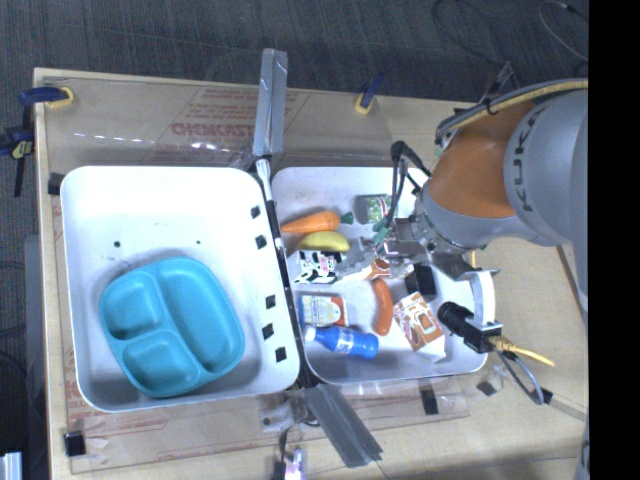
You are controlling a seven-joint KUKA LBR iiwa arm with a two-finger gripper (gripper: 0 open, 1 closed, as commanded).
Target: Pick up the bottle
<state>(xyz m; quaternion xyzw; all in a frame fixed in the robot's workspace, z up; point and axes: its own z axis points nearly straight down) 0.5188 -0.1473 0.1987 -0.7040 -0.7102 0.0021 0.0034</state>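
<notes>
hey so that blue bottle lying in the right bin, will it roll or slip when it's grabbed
The blue bottle lies on its side, so a nudge would probably roll it. It looks like smooth plastic, possibly slippery. Being small, it's likely light and stiff.

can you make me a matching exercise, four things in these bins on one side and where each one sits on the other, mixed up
Things:
1. blue plastic bottle with a white cap
2. turquoise plastic divided plate
3. orange toy carrot
4. small carton with a black-and-white cow print

Places:
A. left bin
B. near the far edge of the right bin, beside a yellow banana
C. near the front edge of the right bin, lying on its side
D. right bin, just in front of the banana

Pairs: 1-C, 2-A, 3-B, 4-D
</notes>
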